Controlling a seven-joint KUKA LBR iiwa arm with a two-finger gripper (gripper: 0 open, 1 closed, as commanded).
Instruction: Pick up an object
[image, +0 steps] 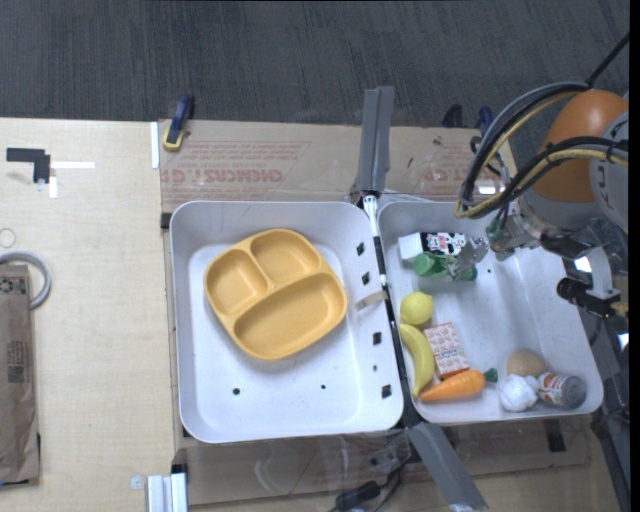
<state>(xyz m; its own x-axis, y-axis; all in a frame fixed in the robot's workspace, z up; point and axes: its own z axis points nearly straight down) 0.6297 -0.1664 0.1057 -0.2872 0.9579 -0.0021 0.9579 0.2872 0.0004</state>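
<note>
Two white bins (190, 330) share the bench; I see my gripper (466, 262) low at the right bin's far edge, over the green toy (430, 265), likely lining up a grasp

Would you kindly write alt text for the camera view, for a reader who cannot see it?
The arm's claw hangs over the right bin, by a green object, above a lemon, banana and carrot. The left bin holds a yellow divided plate.

light: bright, even, from above | shadows: soft, faint under my arm (580, 150) | glare: mild on white bins (190, 330) | focus: slightly soft, grainy throughout
</note>
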